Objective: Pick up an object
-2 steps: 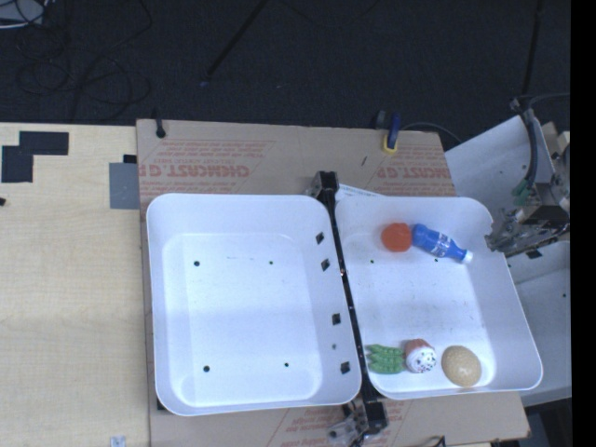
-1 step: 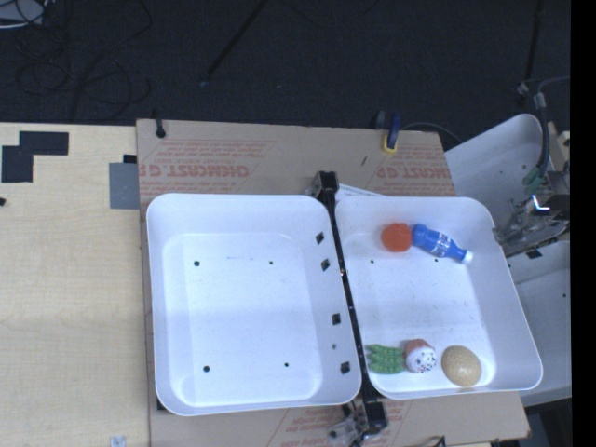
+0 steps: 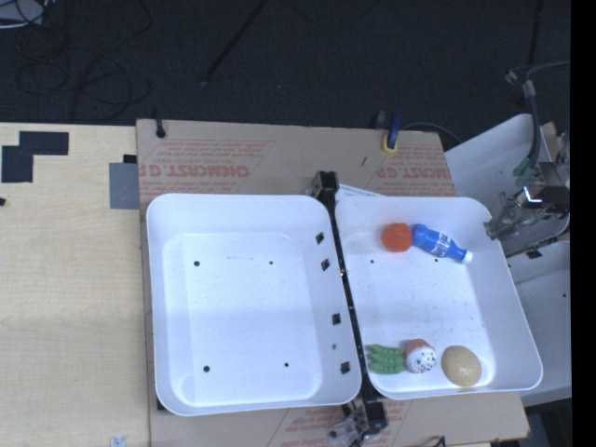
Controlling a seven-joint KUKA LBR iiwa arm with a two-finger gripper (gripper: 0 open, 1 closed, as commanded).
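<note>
Right-hand shallow white plastic bin (image 3: 494, 291): holds all the loose goods. Far end: a small orange rubbery-looking ball (image 3: 397, 237), just beside a blue plastic bottle with a white cap (image 3: 439, 243) lying on its side, cap pointing away from the ball. Near edge, in a row: a green, soft-looking leafy toy (image 3: 383, 358), a white rounded toy with red spots (image 3: 420, 356) touching it, and a tan, egg-shaped, matte lump (image 3: 461, 365) close beside. The round pieces probably settled against the near wall by rolling.

Left-hand shallow white plastic bin (image 3: 186, 250): smooth floor, a few dark dots.

Both bins rest on a brown printed cardboard sheet (image 3: 242, 161) over the pale wooden tabletop (image 3: 65, 277).

Pincer (image 3: 521, 214): at the right bin's far right corner, outside its rim; released or clenched, cannot tell. Nothing lifted yet.
</note>
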